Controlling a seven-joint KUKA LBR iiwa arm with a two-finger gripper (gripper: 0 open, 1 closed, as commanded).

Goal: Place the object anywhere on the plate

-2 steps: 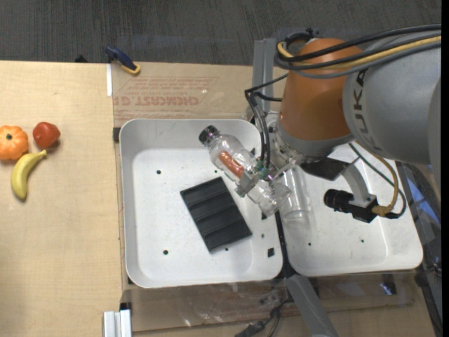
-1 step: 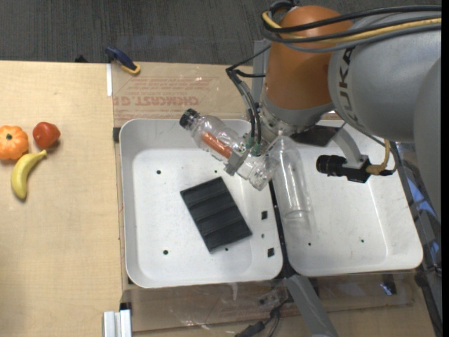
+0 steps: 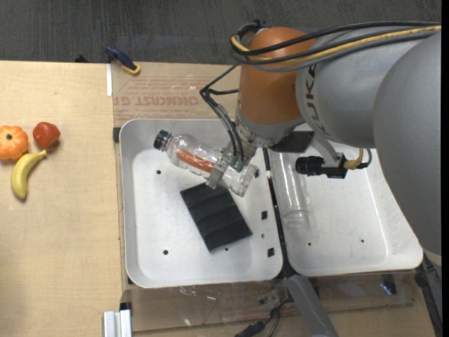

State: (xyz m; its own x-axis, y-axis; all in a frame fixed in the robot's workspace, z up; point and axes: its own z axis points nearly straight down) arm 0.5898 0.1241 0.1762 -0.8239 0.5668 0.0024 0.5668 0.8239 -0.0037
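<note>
bottle [image 3: 198, 156] in left bin [image 3: 140, 209] | ridged block [image 3: 216, 218] just before it

bottle [image 3: 200, 158], black block [image 3: 216, 218] crowd left bin [image 3: 140, 209]

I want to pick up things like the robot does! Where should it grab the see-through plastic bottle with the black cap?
Probably around its middle. The clear plastic bottle lies on its side in the left white bin, black cap toward the bin's far left corner. Coming straight down, fingers across the narrow round body, looks safest; the flat black ribbed piece sits close beside it.
</note>
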